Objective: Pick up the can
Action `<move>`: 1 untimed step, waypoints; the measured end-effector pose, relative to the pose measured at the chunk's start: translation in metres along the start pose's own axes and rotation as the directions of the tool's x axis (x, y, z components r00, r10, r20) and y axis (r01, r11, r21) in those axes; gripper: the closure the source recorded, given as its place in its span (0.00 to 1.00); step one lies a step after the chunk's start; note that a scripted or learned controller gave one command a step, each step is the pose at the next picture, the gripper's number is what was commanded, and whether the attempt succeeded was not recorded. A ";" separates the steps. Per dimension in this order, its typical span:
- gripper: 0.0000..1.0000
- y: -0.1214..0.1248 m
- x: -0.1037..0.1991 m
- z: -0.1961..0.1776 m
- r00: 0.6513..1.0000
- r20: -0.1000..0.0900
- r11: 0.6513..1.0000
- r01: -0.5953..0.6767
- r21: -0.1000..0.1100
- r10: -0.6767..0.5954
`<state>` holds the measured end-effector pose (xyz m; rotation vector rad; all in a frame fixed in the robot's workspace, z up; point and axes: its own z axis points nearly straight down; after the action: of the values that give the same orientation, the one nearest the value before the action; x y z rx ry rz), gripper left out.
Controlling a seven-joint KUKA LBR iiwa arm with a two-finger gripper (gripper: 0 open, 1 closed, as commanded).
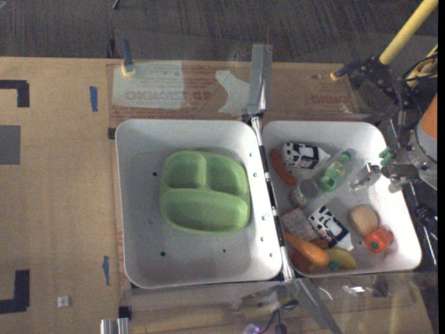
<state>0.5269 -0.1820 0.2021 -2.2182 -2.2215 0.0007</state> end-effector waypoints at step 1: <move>0.00 -0.008 -0.029 0.106 0.986 -0.012 0.986 -0.165 -0.003 0.165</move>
<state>0.5183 -0.2108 0.0963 -2.3904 -2.0269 -0.0157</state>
